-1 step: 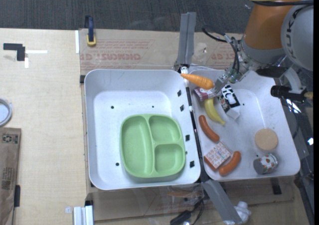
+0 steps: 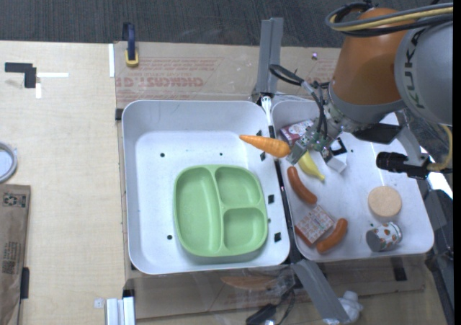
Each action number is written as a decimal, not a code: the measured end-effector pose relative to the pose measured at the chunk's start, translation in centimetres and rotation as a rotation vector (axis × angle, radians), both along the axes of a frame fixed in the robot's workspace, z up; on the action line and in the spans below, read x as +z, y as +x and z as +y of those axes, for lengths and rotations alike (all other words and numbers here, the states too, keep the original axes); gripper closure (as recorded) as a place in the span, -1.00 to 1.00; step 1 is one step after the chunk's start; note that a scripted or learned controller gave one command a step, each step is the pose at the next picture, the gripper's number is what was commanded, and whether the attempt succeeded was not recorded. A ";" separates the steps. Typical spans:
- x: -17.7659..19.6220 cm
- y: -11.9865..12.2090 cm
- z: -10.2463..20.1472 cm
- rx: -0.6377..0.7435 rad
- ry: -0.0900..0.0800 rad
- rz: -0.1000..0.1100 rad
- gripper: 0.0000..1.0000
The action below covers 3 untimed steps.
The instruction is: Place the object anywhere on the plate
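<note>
I've got the tapered orange toy carrot pinched by its thick end in the pincer, jutting out left over the bin divider, so I'd carry it further left and forward before lowering over the green three-compartment plastic plate.

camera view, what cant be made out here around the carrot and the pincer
- Pincer: camera view; its fingers are too small and cluttered to tell open from shut, or whether they clamp the carrot.
- Carrot: its thick end meets the pincer; actual contact is unclear. Whether it hangs in the air or rests on the bin wall is unclear.
- Packet under the wrist: partly covered by the arm.
- Right bin: its far right side is hidden by the arm.
</note>
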<state>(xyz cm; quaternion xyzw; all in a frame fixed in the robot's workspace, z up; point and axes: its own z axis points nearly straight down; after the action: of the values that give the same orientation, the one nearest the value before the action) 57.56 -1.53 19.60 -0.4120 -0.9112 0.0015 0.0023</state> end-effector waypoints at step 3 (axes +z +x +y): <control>2.1 2.8 7.0 0.278 0.001 -0.003 1.00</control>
<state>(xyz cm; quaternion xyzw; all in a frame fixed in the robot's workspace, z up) 60.33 5.48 21.73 -0.2820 -0.9594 0.0007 0.0007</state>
